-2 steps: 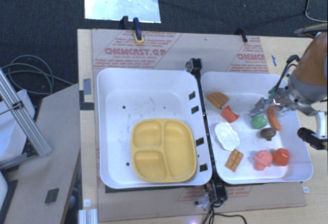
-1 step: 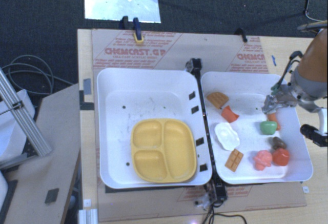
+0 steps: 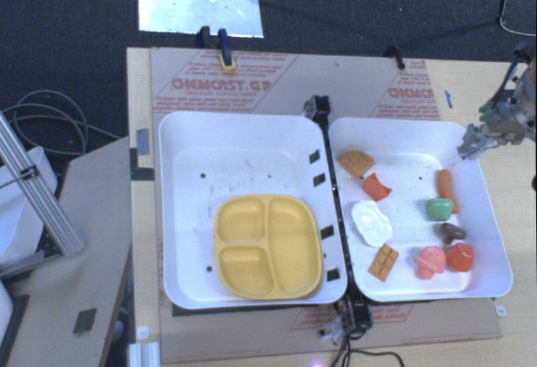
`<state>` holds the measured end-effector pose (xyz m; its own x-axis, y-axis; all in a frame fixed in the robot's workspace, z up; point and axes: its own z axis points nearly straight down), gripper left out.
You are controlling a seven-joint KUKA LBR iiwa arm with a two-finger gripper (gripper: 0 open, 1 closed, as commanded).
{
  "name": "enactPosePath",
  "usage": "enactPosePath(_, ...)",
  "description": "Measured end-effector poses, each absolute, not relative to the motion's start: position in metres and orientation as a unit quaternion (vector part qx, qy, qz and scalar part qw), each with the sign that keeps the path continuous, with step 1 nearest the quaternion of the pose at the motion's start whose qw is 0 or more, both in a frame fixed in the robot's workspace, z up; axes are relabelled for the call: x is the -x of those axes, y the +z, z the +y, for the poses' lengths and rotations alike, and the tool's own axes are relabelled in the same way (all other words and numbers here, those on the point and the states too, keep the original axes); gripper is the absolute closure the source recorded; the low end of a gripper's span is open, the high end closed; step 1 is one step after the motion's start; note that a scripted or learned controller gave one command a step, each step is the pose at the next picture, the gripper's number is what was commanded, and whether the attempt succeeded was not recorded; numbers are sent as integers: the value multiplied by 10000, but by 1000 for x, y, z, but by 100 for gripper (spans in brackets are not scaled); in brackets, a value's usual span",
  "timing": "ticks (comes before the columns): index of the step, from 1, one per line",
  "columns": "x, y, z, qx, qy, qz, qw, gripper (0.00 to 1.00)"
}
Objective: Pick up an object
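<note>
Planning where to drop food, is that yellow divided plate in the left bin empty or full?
Empty. All three compartments of the yellow plate show bare yellow; the toy food lies in the right bin.

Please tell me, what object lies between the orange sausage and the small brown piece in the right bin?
In the camera view, a green toy lies between the orange sausage and the small brown piece, close to the right wall of the right bin.
</note>
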<state>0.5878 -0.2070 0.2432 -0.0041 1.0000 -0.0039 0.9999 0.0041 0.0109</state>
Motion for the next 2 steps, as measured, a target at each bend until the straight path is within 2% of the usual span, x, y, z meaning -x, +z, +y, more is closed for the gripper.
enactPosePath(1,-602,312,-207,-7052,25,7090,52,100)
enactPosePath(2,-564,415,-207,-7060,31,7081,64,100)
